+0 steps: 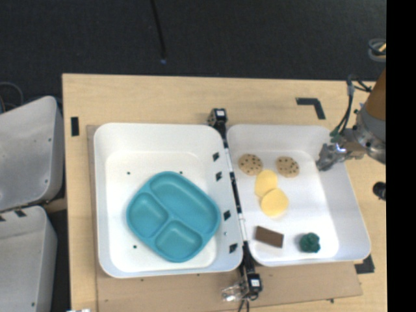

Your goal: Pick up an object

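Observation:
The right bin (pixel 338 194) holds two brown cookies (pixel 249 164) (pixel 287 166), two pale yellow rounds (pixel 265 182) (pixel 274 202), a dark brown bar (pixel 268 237) and a small green lump (pixel 310 242). My gripper (pixel 328 155) hovers at the right bin's upper right corner, to the right of the second cookie and apart from every object. Nothing shows between its tips.
The left bin (pixel 107 174) contains a teal divided tray (pixel 171 216). A clamp (pixel 218 117) sits at the top of the seam between bins, another (pixel 250 282) at the bottom. Wooden bench surface (pixel 162 96) surrounds both bins. Grey panels (pixel 26 155) stand at far left.

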Tool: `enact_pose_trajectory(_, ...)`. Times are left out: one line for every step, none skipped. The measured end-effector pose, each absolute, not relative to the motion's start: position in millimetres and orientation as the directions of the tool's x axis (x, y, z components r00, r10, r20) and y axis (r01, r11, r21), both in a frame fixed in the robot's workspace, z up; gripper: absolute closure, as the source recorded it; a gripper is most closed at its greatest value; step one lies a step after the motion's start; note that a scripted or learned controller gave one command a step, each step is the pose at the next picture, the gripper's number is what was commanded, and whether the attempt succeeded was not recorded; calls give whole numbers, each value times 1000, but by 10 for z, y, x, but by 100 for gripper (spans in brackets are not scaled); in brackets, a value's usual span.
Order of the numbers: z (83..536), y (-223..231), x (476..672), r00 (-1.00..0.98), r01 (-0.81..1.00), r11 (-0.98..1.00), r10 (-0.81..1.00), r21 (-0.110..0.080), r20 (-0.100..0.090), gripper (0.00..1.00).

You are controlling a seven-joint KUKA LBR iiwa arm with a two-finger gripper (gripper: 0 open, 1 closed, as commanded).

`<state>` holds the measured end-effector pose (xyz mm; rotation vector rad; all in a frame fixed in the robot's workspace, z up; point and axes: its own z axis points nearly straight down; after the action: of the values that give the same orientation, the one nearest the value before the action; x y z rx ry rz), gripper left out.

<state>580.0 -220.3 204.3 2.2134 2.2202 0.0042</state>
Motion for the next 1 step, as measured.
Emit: enact_pose_trajectory(2391, -2217, 5811, -4, 1000, 4, 1000, 5, -2, 100)
